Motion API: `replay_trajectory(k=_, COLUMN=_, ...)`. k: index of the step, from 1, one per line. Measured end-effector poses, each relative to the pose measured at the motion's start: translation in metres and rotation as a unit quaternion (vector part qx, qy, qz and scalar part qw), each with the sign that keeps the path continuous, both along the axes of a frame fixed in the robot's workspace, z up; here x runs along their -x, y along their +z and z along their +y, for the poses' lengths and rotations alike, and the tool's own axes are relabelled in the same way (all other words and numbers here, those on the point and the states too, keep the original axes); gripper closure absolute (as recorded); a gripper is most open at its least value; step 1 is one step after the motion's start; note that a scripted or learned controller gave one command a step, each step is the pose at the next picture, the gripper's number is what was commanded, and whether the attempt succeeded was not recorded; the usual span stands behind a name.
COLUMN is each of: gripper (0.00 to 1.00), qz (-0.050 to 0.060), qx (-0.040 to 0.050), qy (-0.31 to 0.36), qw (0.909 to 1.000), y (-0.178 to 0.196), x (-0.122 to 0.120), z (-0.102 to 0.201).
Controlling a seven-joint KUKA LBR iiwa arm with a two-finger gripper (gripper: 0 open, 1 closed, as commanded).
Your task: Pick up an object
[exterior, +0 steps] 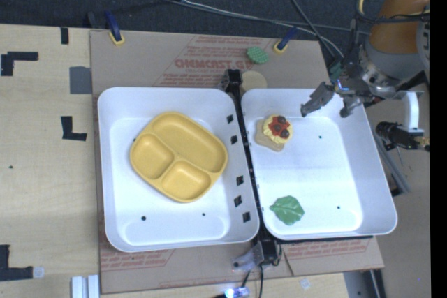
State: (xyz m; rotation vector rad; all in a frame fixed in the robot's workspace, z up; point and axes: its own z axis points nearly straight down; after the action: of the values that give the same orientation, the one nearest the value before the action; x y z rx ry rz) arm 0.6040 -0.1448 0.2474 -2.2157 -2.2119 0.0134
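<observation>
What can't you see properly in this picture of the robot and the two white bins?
- Arm: cut off by the camera view's top and right edges.
- Small toy food in the right bin: too small to tell what its red and yellow topping is.
- Green thing on the cardboard behind the bins: too small to identify.
- Claw: blurry, so what its tips touch is unclear.

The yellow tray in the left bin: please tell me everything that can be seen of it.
The yellow tray is a rounded, shallow plate that looks like matte plastic, divided by raised ridges into three compartments, one large and two smaller. It lies flat and right side up on the floor of the left bin, turned at a slant to the bin's sides, near the middle. All three compartments look bare. Only the bin floor touches it; the gripper is apart from it, over the right bin.
</observation>
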Motion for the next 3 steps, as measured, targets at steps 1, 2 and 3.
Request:
replay_trajectory(k=1, gripper=0.00, qz=-0.006, qx=0.0009, qy=0.002, qw=1.0000, y=0.007, x=-0.002, z=0.000)
replay_trajectory(k=2, gripper=0.00, qz=-0.004, qx=0.0009, qy=0.001, qw=1.0000, y=-0.040, x=0.002, z=0.008)
replay_trajectory(k=3, gripper=0.00, qz=-0.004, qx=0.0011, qy=0.001, qw=1.0000, y=-0.085, x=0.003, z=0.005)
